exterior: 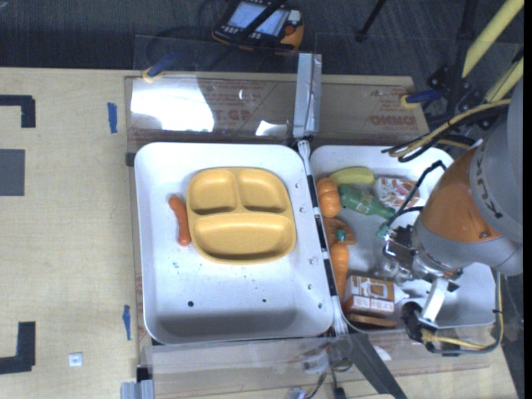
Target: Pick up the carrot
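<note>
Several items crowd the carrot (340, 260) at the bin's left wall; we cannot tell the tool's (397, 266) state, and risk snagging the carton (370, 298).

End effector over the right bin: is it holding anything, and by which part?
Cannot be told. The end effector hangs over the right bin beside the carrot; nothing visibly sits between its tips.

Two bins, one tray, a handful of groceries

Two white bins: left bin (158, 223), right bin (482, 285). One yellow divided tray (241, 214), one sausage (179, 219), one banana (352, 175), one green bottle (363, 202), one brown carton (370, 299), one wrapped packet (395, 191), and perhaps two orange vegetables, one being the carrot (340, 264).
</note>
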Motion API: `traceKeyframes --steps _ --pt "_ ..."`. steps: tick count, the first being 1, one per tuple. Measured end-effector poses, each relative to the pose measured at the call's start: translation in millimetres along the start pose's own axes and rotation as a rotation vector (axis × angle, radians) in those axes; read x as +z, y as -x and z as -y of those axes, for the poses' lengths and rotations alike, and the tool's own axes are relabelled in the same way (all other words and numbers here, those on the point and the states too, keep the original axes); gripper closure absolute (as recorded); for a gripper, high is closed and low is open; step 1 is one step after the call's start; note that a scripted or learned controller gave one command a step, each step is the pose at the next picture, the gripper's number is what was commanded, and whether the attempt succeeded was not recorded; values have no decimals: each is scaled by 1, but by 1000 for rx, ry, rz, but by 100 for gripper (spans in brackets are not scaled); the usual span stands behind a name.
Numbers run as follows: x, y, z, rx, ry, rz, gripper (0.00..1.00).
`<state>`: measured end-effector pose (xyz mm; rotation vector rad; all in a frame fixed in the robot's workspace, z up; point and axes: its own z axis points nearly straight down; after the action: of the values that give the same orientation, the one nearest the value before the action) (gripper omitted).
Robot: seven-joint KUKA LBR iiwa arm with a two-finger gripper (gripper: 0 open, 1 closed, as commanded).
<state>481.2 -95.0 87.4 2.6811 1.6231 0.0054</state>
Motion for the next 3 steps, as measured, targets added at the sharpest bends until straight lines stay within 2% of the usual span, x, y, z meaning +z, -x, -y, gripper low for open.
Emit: traceKeyframes --steps 1,2,3 --pt "0 10 -5 256 -4 -4 100" --pt "1 15 -8 884 -5 -1 100" --pt "0 -1 2 616 -5 1 100"
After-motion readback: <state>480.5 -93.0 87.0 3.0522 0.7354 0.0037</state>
